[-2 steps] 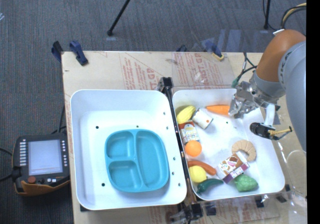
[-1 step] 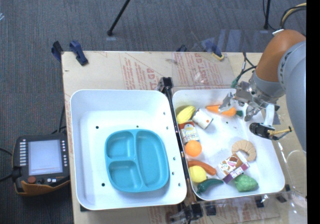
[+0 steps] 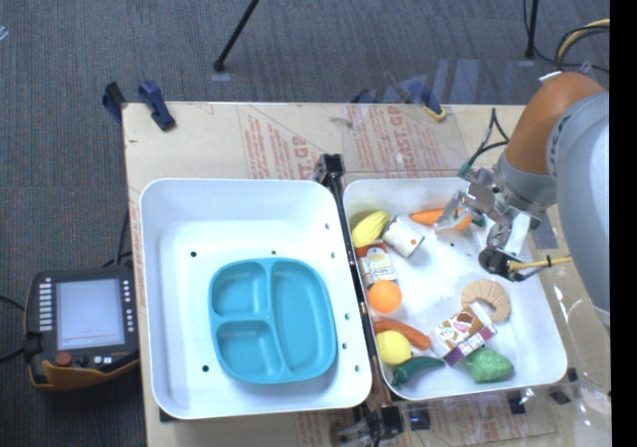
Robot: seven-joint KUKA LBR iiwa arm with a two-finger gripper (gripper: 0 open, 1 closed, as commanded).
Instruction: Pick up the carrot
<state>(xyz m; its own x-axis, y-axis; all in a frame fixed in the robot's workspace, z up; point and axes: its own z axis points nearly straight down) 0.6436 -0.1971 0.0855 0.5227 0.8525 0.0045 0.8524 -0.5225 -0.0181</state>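
Camera view: right bin [image 3: 553, 335] holds a carrot [image 3: 430, 217] near its far rim, with the end effector [image 3: 460, 220] just beside its right end; whether its fingers are spread or closed cannot be told. Same bin: corn [image 3: 369, 228], orange [image 3: 384, 296], lemon [image 3: 394, 347], a second carrot [image 3: 403, 333]; left bin [image 3: 169, 236] holds a blue divided plate [image 3: 271, 320]

Bench on dark grey carpet [image 3: 299, 7].
Tripod legs [image 3: 249, 7] cross carpet at rear; blue clamps [image 3: 154, 105] grip plywood bench top [image 3: 259, 136]; teach pendant [image 3: 82, 324] lies left of the bench.
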